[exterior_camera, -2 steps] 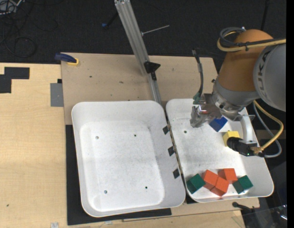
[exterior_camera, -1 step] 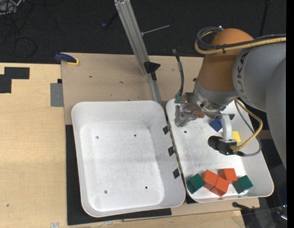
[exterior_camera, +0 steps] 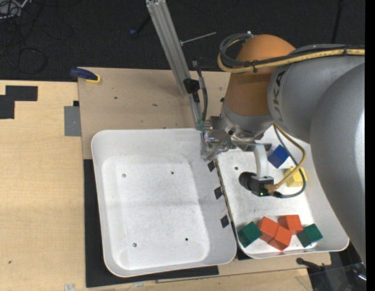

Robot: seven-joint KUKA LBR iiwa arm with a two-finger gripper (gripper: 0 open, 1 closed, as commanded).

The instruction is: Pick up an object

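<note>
I cannot tell whether my pincer (exterior_camera: pixel 213 143), at the right bin's (exterior_camera: pixel 236 200) far-left rim, is open; the blocks (exterior_camera: pixel 271 228) lie at that bin's near end, so descending here could strike the rim.
</note>
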